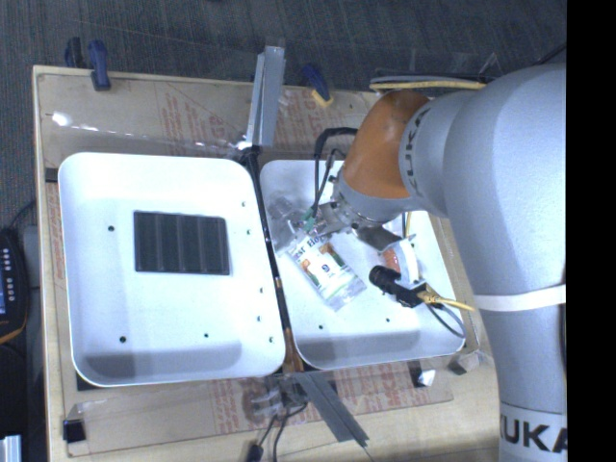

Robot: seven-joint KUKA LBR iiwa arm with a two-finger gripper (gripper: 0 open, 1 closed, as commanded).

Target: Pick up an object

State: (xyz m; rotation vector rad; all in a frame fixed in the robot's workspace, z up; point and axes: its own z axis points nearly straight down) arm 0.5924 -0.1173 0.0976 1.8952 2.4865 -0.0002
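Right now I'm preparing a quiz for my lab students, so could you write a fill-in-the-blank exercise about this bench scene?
1. The dark ribbed rectangular panel lies in the ____ shallow white bin.
2. The clear plastic packet with a white and orange label lies in the ____ shallow white bin.
3. The band above the grey arm's wrist is ____.
4. Blue clamps grip the bench's ____ edge.

Missing words: left; right; orange; far
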